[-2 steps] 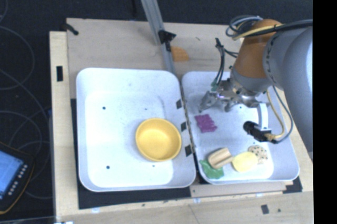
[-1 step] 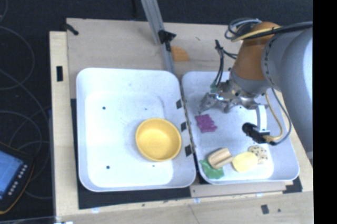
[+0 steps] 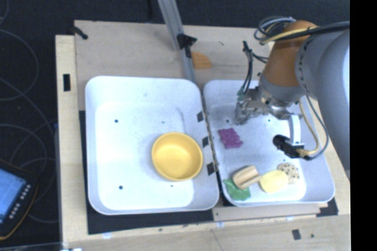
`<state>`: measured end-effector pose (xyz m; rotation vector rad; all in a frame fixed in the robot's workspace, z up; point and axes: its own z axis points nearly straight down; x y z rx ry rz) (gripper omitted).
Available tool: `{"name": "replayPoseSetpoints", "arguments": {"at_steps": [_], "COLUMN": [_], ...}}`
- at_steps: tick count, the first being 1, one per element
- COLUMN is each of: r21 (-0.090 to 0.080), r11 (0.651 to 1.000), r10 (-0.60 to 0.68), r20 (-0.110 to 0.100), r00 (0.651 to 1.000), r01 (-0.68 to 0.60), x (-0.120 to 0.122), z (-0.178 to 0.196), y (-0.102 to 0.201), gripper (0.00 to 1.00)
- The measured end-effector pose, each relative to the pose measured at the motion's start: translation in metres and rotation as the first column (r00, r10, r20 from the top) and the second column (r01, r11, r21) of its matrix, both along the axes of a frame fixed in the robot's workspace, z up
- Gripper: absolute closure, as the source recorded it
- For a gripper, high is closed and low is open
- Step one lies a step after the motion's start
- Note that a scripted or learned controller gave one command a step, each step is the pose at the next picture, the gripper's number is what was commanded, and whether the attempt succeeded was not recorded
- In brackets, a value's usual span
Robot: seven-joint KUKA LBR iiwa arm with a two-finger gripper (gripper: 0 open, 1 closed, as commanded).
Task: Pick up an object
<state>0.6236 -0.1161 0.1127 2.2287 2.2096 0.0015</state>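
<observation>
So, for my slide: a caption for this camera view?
End effector poised over right bin near purple block; yellow bowl sits in left bin.

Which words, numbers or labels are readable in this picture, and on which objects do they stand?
None can be read.
The screen of the handheld device at the lower left glows blue, too blurred to read.
The yellow bowl, the bins and the small objects bear no visible text.

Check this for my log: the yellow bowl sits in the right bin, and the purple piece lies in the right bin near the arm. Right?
One detail is off. In the camera view, the yellow bowl sits in the left bin, not the right one. The purple piece does lie in the right bin, near the arm.
</observation>
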Motion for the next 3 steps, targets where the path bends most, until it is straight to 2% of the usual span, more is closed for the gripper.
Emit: {"name": "replayPoseSetpoints", "arguments": {"at_steps": [2,3], "r21": [0.001,0.004], "r11": [1.0,1.0], "r10": [0.012,0.017], "r20": [0.005,-0.001], "r00": [1.0,1.0], "r01": [-0.012,-0.017], "x": [0.006,0.0], "z": [0.119,0.125], "y": [-0.005,0.053], "gripper": [1.0,1.0]}}
